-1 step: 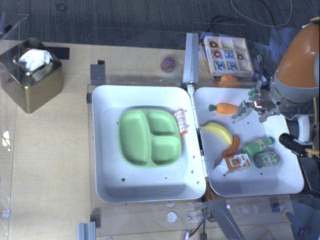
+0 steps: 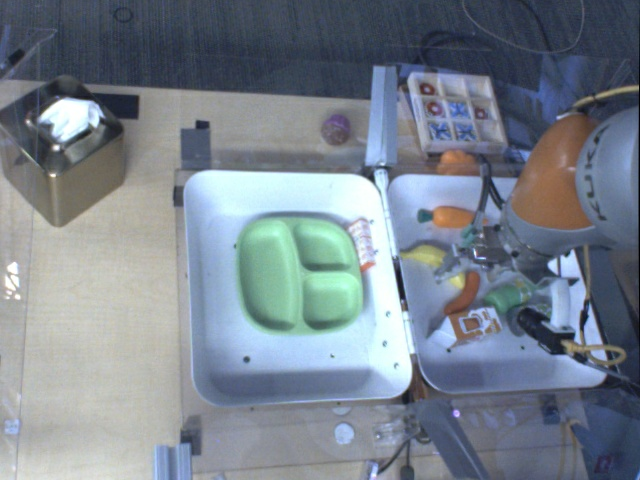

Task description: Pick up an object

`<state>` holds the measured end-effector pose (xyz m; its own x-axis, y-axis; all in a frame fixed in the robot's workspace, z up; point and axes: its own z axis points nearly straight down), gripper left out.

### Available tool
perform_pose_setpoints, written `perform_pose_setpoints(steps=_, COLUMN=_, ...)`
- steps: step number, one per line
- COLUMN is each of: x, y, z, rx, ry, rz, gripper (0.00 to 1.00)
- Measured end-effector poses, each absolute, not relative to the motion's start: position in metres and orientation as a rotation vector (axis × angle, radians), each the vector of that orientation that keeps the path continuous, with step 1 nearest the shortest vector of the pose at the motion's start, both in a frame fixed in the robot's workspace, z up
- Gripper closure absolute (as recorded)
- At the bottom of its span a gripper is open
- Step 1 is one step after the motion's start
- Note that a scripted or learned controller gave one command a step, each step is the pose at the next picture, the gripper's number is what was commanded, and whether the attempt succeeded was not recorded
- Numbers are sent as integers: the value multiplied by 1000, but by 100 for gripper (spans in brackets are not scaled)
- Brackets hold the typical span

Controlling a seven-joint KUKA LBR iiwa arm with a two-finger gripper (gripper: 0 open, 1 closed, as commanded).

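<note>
while gripper hovers, banana lies beside

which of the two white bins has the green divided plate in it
The left bin, the one away from the arm. The green divided plate lies in its middle, with a small packet at the plate's right edge. The right bin holds small toy foods instead.
</note>
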<state>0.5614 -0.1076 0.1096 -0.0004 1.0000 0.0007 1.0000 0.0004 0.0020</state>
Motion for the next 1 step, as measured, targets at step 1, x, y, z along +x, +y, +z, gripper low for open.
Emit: perform_pose_setpoints(steps=1, x=588, y=-86, z=90, rx=2187, ry=2240, rz=14, gripper=0)
